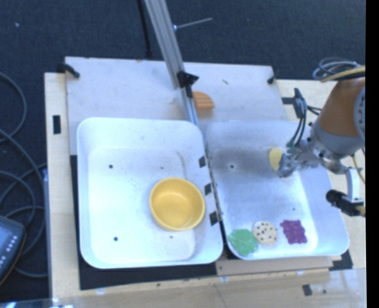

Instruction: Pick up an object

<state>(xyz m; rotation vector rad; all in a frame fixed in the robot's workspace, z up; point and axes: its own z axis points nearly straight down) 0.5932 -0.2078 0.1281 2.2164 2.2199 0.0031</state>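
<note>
My gripper (286,167) is low over the right bin (241,185), near its right wall. A small pale yellow object (275,156) lies right beside the fingers, on their left, touching or nearly so. At the bin's front edge sit a green piece (243,241), a round cream cookie with dark dots (264,232) and a purple piece (294,231). A yellow bowl (176,203) stands in the left bin (112,172), toward its right side.
An orange object (203,101) lies on the bench behind the bins, next to a slanted metal rail (167,37). Cables (302,117) hang from the arm above the right bin's back right corner. A dark divider with clips (209,191) separates the bins.
</note>
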